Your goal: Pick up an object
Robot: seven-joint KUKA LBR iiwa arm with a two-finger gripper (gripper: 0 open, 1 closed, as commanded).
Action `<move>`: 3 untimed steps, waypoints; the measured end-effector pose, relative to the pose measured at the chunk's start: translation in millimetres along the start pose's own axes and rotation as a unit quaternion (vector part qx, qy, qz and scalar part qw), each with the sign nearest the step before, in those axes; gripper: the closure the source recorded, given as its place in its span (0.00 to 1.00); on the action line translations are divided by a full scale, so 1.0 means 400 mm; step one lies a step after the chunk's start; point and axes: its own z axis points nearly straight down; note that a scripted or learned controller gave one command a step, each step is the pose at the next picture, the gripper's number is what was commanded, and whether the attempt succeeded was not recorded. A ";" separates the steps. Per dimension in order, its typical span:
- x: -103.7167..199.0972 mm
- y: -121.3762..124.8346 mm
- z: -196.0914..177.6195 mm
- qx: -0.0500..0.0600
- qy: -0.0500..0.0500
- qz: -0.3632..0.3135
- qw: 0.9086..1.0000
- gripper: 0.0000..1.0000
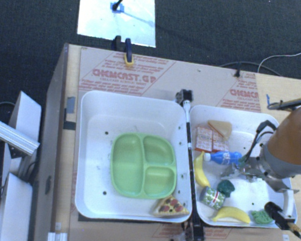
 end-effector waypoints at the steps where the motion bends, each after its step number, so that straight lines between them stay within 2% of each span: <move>1: 0.092 -0.084 0.000 0.000 0.001 -0.001 1.000 0.00; 2: 0.092 -0.080 -0.027 -0.001 0.001 -0.002 1.000 1.00; 3: 0.047 0.021 -0.200 -0.001 0.000 -0.002 1.000 1.00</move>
